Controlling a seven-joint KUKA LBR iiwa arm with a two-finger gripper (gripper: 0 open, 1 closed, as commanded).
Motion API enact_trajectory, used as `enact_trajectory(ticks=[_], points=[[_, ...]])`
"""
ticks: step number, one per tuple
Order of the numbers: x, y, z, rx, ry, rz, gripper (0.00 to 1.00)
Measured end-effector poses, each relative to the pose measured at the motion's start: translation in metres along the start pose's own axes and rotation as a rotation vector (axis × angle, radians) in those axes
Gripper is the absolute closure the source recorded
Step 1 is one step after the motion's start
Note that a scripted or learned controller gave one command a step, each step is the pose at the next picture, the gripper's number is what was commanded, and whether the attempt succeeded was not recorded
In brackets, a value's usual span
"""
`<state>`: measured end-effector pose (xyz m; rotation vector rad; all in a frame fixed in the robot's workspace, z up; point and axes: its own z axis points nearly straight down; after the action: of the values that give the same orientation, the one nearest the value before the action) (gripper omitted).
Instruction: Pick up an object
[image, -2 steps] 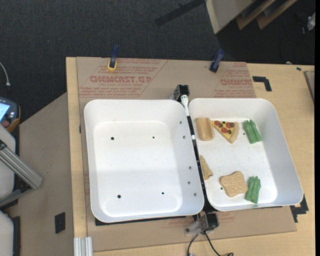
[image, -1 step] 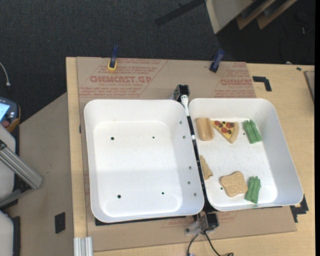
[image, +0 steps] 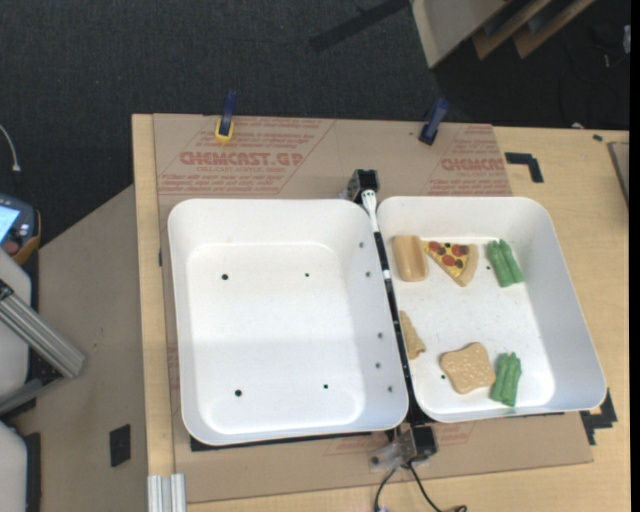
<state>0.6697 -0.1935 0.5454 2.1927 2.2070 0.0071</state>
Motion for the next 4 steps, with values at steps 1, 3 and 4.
enact_trajectory(ticks=[1,3,4], points=[[0.001,0.001,-0.011,-0.005,-0.004,-0.001,1.0],[0.001,0.002,-0.022,-0.01,-0.006,-0.002,0.0],[0.002,0.003,-0.034,-0.016,-0.01,-0.004,1.0]])
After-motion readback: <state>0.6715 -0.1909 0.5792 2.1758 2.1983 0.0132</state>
